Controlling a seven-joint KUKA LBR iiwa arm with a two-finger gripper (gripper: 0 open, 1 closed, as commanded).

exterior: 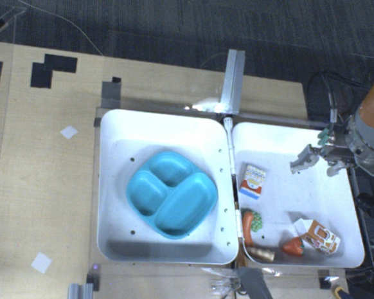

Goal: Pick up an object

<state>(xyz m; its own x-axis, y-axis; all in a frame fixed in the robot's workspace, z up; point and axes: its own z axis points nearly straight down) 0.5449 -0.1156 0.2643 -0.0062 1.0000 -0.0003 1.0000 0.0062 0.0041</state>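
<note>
The hand hovers, fingers apart, holding nothing; the small carton (light, stiff) suits gripping across its flat sides.

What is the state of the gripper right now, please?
Gripper: above the right bin, near its upper right corner, holding nothing visible; open or closed cannot be told.

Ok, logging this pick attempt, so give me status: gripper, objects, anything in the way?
Gripper above the right bin, nothing between its fingers. Small carton, carrot, juice box lying loose. Blue tray in left bin. Nothing blocking.
</note>
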